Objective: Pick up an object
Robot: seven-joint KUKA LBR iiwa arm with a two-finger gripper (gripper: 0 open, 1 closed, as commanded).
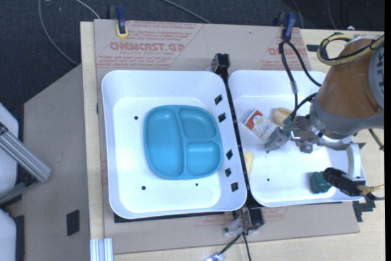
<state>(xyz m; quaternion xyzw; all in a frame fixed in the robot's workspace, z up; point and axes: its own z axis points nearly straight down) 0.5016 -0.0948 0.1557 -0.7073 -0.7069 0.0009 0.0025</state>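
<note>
My gripper [289, 143] hangs low over the middle of the right bin [275, 192], under the grey and orange arm. Its two grey fingers stand apart, open, with only white bin floor between them. A small white, red and yellow box [258, 124] lies just left of the left finger [273, 142]. A tan lump [281, 114] sits right behind the gripper, partly hidden by the wrist. A dark green object [318, 182] rests near the bin's front right corner.
The left bin [122, 192] holds a blue divided plate [183, 141]. A small yellow piece [247, 161] sits at the rim between the two bins. Cables trail over the right bin's far side.
</note>
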